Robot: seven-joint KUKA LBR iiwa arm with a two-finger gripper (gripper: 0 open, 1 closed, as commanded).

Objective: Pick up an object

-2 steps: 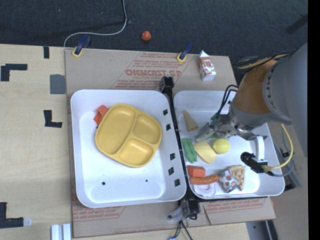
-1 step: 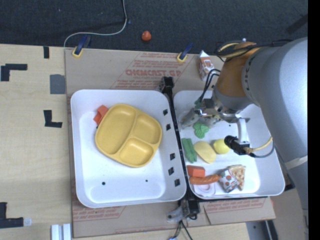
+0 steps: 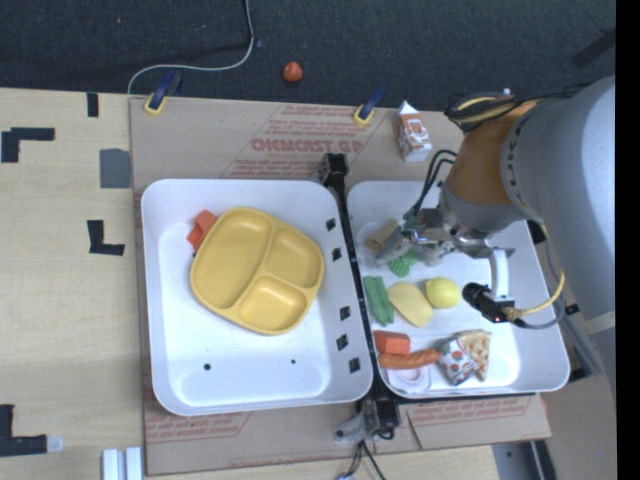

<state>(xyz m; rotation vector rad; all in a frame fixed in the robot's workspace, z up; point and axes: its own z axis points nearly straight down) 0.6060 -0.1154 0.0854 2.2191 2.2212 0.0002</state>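
2 bins are sitting side by side; the gripper [image 3: 425, 236] is hovering in the right bin [image 3: 540, 368], its opening I cannot tell. Nothing looks lifted; the lemon [image 3: 442, 292] is lying at its 6 o'clock.

Fixed above the bench, looking down at a slant. Near enough to hold both white bins whole: left bin [image 3: 165, 368] in the lower middle of the frame, right bin [image 3: 535, 373] beside it toward lower right. Dark floor [image 3: 100, 18] across the top edge, pale bench top [image 3: 60, 318] at left. Arm [image 3: 560, 168] large at the right, close under the lens.
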